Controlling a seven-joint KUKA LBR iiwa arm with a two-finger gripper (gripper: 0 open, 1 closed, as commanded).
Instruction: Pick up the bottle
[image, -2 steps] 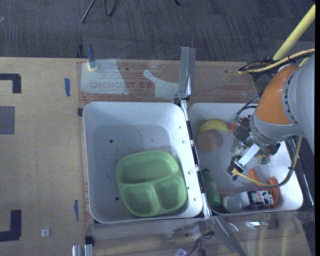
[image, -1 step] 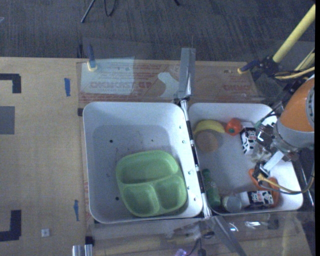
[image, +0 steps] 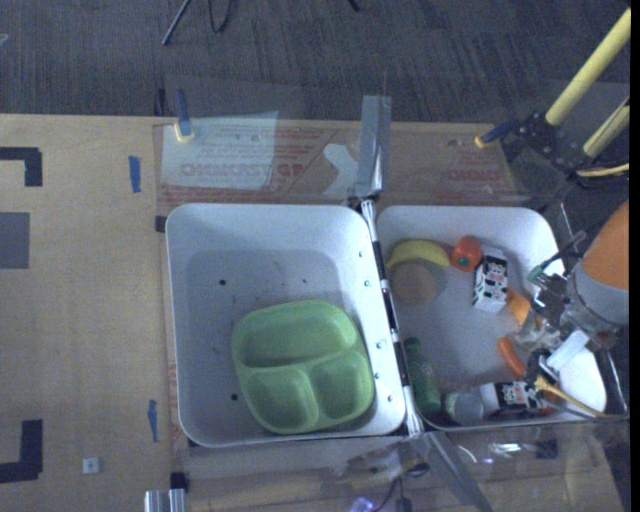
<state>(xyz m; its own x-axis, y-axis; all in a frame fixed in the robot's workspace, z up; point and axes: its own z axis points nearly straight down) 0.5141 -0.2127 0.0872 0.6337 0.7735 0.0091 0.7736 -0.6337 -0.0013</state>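
A dark green bottle (image: 421, 378) lies along the left wall of the right bin (image: 455, 222), near its front corner. Beside it, against the front wall, lies a pale clear bottle-like item (image: 466, 405) with a printed label end (image: 515, 395). My gripper (image: 541, 343) hangs low over the right side of that bin, well to the right of the green bottle and apart from it. Small orange pieces (image: 513, 352) lie directly next to the gripper. Nothing can be made out held in it.
The right bin also holds a yellow banana shape (image: 420, 254), a brown round item (image: 416, 285), an orange ball-like object (image: 465, 254) and a white printed box (image: 490, 281). A green divided plate (image: 300, 368) lies in the left bin (image: 200, 260).
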